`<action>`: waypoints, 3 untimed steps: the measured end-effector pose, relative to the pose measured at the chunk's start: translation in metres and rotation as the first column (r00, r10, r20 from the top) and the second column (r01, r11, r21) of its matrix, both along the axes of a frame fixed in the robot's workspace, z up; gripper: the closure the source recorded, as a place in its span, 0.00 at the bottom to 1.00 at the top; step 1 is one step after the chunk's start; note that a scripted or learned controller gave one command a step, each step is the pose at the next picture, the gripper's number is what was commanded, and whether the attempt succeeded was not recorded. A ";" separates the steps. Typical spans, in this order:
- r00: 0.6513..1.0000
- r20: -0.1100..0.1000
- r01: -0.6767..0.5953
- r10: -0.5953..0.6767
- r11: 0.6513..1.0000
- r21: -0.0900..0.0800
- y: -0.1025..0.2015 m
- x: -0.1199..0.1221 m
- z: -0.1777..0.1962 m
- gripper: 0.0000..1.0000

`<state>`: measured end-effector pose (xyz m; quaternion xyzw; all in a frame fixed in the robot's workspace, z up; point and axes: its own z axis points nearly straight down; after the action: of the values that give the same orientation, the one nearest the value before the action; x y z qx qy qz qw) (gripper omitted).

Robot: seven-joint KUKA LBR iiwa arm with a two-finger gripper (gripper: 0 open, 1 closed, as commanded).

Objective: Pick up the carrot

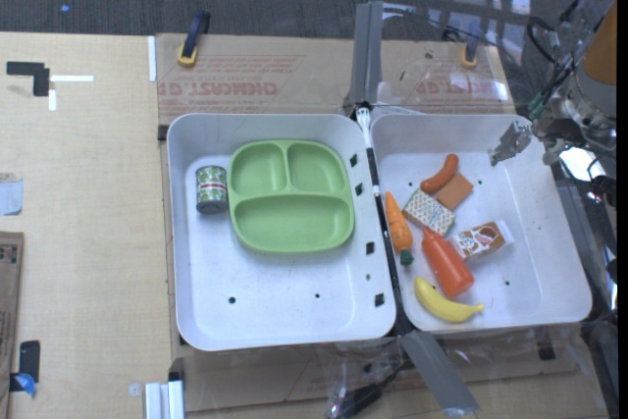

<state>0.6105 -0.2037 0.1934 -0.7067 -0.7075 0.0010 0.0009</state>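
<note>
One camera looks down on two white bins on the desk. The carrot [397, 223] lies tight against the left wall of the right bin [549, 309], at nine o'clock among the toys. The end effector [512, 142] hovers at one o'clock, well apart from it; whether it is apart or together I cannot tell. Likely trouble: that wall may block a finger, and the orange bottle [447, 265] near the carrot could be seized by mistake. Mirrored lettering on the cardboard [235, 74] seems to read "CHEMCAST GP".
</note>
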 end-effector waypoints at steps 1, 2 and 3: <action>1.000 0.004 0.015 -0.015 1.000 -0.001 0.096 0.018 -0.093 0.00; 0.943 0.004 -0.332 0.332 0.943 -0.001 0.071 -0.012 -0.101 0.00; 0.945 0.005 -0.328 0.328 0.945 -0.002 0.070 -0.012 -0.092 1.00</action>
<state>0.5988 -0.1339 0.1018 -0.5793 -0.8151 -0.0002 -0.0015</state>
